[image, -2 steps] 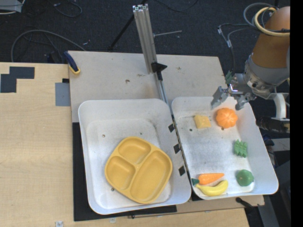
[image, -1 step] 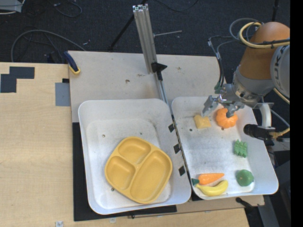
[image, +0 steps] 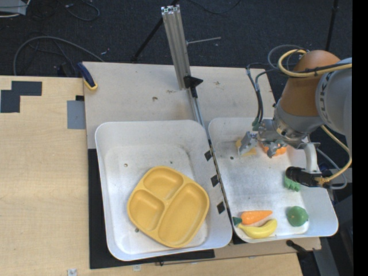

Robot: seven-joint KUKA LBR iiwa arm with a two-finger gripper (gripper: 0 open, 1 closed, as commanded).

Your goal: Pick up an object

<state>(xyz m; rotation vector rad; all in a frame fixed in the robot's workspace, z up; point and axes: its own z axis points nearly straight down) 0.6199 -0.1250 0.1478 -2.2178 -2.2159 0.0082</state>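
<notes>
Orange toy piece (image: 276,149) lies in the right bin (image: 253,183), near its far edge, directly under my hand (image: 261,141). I cannot tell whether anything is gripped. Along the bin's near edge I note a carrot (image: 256,216) touching a banana (image: 260,229), with a green round fruit (image: 296,216) beside them. Yellow divided plate (image: 168,206) sits in the left bin (image: 115,154).

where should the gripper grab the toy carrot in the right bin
Grip the toy carrot across the middle of its orange body, coming straight down from above. It lies flat and runs left to right, so the fingers should close across its narrow width. The toy banana lies close below it, so keep the fingers tight.
</notes>
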